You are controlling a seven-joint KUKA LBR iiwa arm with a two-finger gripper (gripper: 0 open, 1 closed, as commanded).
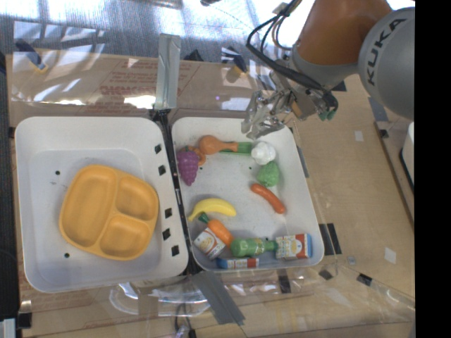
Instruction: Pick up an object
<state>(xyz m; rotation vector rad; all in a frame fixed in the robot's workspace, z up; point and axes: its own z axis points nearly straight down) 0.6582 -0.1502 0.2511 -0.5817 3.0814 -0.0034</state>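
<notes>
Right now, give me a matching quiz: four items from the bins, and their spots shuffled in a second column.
Items:
1. tray
2. banana
3. grapes
4. gripper

Places:
A. over the right bin's far edge
B. right bin, by the left wall
C. left bin
D. right bin, middle

Pairs: 1-C, 2-D, 3-B, 4-A

Bright daylight washes out the surface (84, 83) along its far edge with bluish glare; the bins stay evenly lit, slightly soft.
</notes>
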